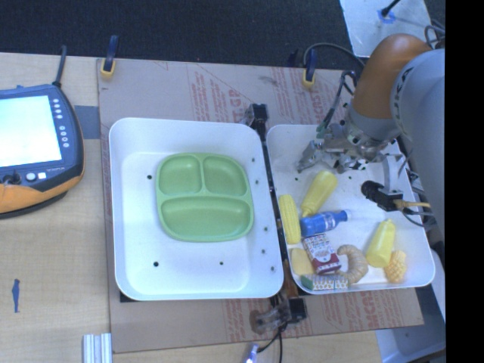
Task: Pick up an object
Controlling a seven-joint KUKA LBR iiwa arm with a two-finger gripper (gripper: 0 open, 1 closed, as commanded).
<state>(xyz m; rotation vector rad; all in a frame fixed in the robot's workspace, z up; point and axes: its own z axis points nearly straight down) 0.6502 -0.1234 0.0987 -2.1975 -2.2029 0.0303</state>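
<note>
The metal gripper (327,157) hovers above a smooth yellow bottle (318,191) in the right bin (423,272). Whether it's open, I can't tell. A glossy green divided plate (204,197) fills the left bin (136,271).

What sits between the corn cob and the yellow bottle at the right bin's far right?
In the camera view, a blue bottle lies between the corn cob and the yellow bottle.

Bright, even light falls from overhead, and the two white bins (128,225) are nearly washed out. The tablet screen (29,133) at the worktop's (53,278) left edge glares blank white. Shadows are soft and short. The picture is slightly grainy.
</note>
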